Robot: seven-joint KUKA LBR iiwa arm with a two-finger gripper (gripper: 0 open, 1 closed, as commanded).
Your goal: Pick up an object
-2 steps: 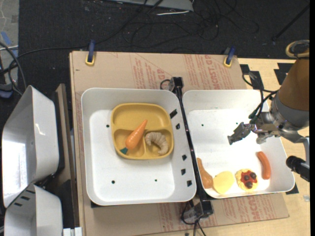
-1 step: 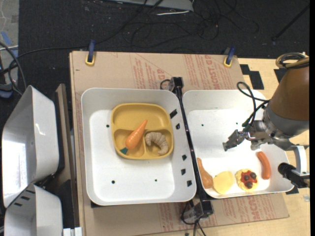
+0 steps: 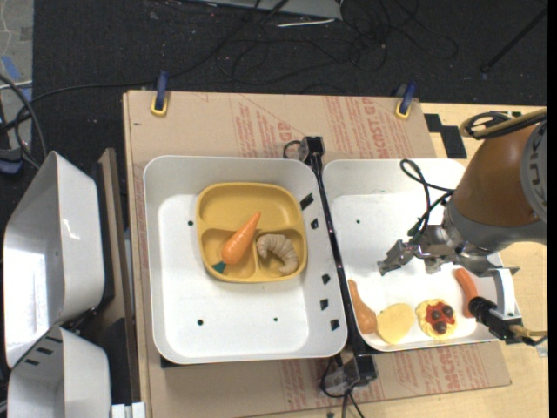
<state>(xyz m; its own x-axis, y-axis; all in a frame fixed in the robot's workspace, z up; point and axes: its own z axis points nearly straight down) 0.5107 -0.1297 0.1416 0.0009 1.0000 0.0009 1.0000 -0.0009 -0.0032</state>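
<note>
Gripper point(image 3: 402, 258) state first: it hangs over the middle of the right bin, and its dark fingers look spread apart with nothing between them, though they are small and partly tangled with black cable. Behind it the grey arm point(image 3: 500, 198) with its orange band comes in from the right side and covers that bin's right wall.

Cardboard-coloured bench board point(image 3: 261, 120) lies under everything, held by two yellow-and-blue clamps point(image 3: 159, 103) at its far edge. On it sit the two white bins. Left bin point(image 3: 174, 320) holds a yellow divided plate point(image 3: 218, 200); in the plate's lower left compartment lies an orange carrot point(image 3: 240, 239), tilted, its tip reaching up toward the large compartment, and in the lower right compartment lies a pale shrimp point(image 3: 278, 251).

Right bin point(image 3: 365, 181) keeps its things along the near wall, all apart from the gripper: an orange drumstick-like piece point(image 3: 361, 310) by the near left corner, a pale yellow round slice point(image 3: 396, 322) just beside it, a small tart with red and dark topping point(image 3: 437, 317) next to that, and a red sausage-like piece point(image 3: 467, 284) near the arm.
</note>
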